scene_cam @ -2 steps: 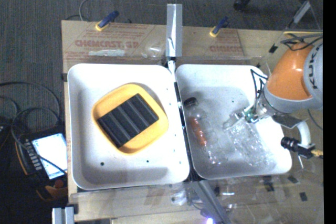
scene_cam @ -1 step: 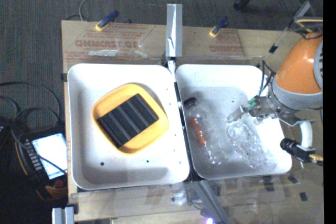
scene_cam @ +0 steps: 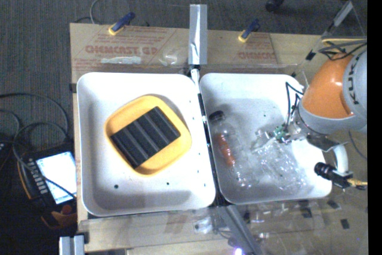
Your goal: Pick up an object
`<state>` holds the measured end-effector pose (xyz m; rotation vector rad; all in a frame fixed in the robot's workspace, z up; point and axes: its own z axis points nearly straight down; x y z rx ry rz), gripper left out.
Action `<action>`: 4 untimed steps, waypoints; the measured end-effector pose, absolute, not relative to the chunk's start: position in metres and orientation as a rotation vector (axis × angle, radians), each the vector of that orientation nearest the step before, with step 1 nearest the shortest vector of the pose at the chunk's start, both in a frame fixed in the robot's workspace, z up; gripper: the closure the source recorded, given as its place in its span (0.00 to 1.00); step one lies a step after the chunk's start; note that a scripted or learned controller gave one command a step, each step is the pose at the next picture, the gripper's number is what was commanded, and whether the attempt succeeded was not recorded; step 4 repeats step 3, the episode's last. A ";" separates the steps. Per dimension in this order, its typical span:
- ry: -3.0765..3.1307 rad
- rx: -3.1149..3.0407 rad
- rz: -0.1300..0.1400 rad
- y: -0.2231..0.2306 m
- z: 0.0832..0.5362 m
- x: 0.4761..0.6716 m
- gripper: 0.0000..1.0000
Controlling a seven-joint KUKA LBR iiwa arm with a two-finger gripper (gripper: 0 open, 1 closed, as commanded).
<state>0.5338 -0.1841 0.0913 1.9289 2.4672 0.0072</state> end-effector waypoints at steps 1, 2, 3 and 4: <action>2.449 1.957 0.013 -0.212 0.092 0.544 0.00; 2.448 1.956 0.015 -0.211 0.101 0.545 1.00; 2.370 2.061 -0.002 -0.146 0.175 0.599 1.00; 2.370 2.061 -0.002 -0.146 0.175 0.599 1.00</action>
